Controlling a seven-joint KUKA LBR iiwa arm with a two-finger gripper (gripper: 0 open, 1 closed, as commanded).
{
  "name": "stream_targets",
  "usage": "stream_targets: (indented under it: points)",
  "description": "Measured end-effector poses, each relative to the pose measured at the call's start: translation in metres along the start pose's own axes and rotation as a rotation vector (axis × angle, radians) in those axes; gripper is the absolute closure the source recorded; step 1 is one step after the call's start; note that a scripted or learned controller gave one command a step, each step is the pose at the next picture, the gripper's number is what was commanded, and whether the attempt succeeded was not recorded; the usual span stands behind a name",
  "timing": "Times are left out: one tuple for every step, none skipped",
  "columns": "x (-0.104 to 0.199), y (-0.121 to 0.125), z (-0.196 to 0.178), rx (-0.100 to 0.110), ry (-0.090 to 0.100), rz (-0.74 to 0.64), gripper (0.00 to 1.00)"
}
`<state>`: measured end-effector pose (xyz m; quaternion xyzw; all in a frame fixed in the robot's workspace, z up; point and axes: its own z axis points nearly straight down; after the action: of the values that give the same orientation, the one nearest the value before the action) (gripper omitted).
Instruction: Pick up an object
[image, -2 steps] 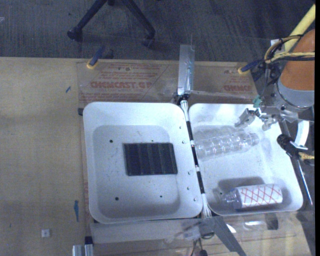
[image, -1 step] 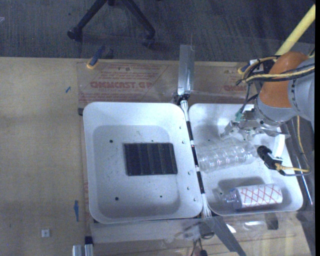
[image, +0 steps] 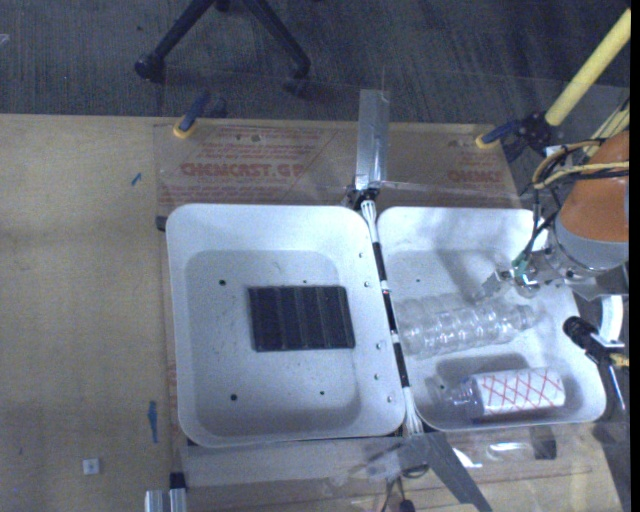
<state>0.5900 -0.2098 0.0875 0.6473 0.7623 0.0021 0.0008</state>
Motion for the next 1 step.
stream_targets:
  points:
    - [0.0116,-0.048,-0.0009,-0.005,-0.005,-0.107,0.0]
